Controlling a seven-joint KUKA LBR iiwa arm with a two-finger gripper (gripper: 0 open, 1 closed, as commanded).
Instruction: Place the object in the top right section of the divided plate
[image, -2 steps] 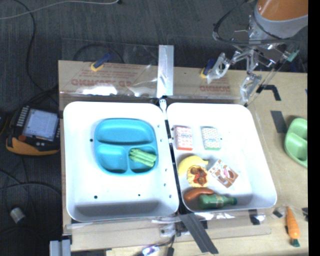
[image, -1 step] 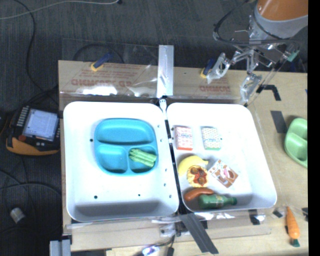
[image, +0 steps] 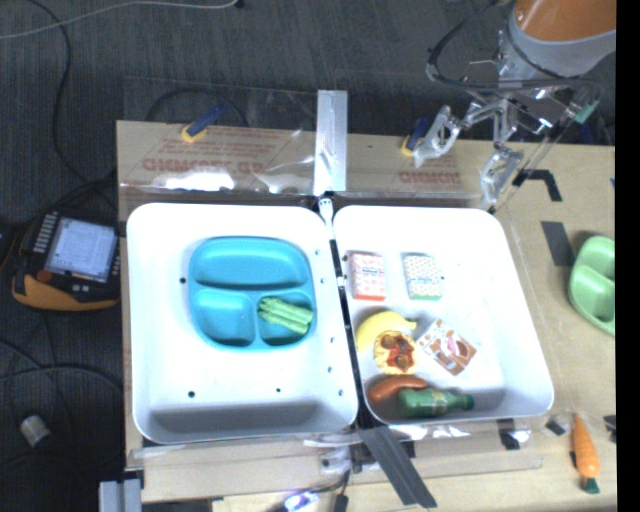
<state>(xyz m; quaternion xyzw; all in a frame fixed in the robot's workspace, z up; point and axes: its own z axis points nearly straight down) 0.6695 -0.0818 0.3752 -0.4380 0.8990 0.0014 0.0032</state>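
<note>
nearest the camera, along the front wall of the right bin (image: 520, 300), a green bottle (image: 436, 402) lay on its side, touching a brown sausage-shaped toy (image: 385, 387) at its left. just behind them sat a yellow banana-like piece (image: 383, 327) with a dark red-and-orange item (image: 397, 350) resting on it, and beside that a tilted white packet with red print (image: 447, 347). further back, two small boxes stood side by side and apart: one with red stripes (image: 367, 275), one pale green and dotted (image: 423, 276).

the left bin (image: 160, 330) held a blue divided plate (image: 250, 291). a green ridged vegetable, perhaps a cucumber or pickle (image: 286, 314), lay in the plate's lower right section; the upper section showed bare blue.

the gripper (image: 470, 152) hung above the bench behind the far edge of the right bin, well apart from every item in it. its two fingers were spread apart with nothing between them. the orange band (image: 562, 18) of the arm showed at the top right.

outside the bins, a light green container (image: 596, 280) sat on the bench at the right, an orange carrot-like toy (image: 584, 455) lay near the front right corner, and a handheld device with a screen (image: 70, 258) lay on the floor at left.
</note>
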